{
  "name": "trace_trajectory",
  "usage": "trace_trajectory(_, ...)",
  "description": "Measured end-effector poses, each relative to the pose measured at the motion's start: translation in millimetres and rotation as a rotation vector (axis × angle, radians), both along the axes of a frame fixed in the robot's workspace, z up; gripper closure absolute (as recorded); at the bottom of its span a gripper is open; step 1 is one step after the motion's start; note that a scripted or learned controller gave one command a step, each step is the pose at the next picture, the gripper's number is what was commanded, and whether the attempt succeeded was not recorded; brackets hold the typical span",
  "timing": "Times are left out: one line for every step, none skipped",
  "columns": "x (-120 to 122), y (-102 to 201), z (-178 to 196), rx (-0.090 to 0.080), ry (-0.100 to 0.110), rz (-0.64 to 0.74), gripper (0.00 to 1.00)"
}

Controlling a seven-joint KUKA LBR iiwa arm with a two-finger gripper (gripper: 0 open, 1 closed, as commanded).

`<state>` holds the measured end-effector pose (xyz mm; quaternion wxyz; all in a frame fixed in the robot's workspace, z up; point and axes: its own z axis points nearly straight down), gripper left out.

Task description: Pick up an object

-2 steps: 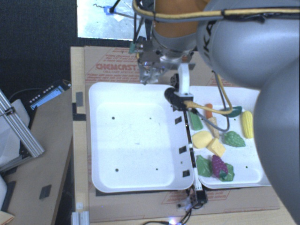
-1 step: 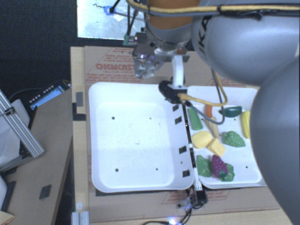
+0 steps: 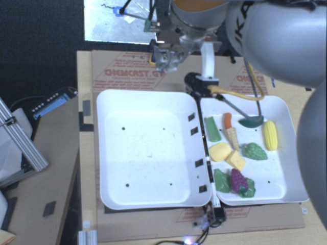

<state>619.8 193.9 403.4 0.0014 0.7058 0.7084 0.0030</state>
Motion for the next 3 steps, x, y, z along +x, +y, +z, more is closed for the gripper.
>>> trace_trajectory(38,-11,28,-0.001,-0.001,-0.004,1.0)
trace_trajectory(45,-9,42,-0.001,0.002,0.0,1.0)
trace_trajectory(49,-12,61,-0.002,0.002,0.0,1.0)
